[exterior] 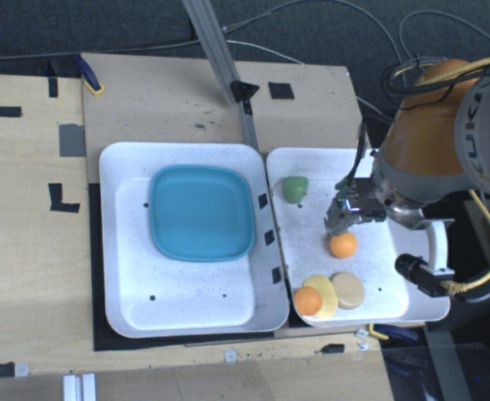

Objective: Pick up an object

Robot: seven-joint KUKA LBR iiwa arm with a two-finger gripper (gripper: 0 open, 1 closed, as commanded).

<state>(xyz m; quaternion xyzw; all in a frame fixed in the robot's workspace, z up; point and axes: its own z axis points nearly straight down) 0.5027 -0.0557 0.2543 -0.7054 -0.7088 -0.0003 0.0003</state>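
Observation:
The right bin [378, 161] holds a small orange ball [342, 246], a green round object [295, 189], and at its near edge an orange fruit [308, 301] against a yellow piece [325, 297] and a beige round disc [348, 291]. My gripper [341, 218] hangs low over the bin, directly above and just behind the small orange ball. Its dark fingers point down toward the ball, and their gap is hidden from this angle. Nothing shows held between them.
The left bin [119, 224] carries a blue square plate [201, 212]. A grey metal pole [219, 48] slants across the back of the bench. The arm's orange and grey body [432, 140] covers the right bin's far right side. Black cables lie behind.

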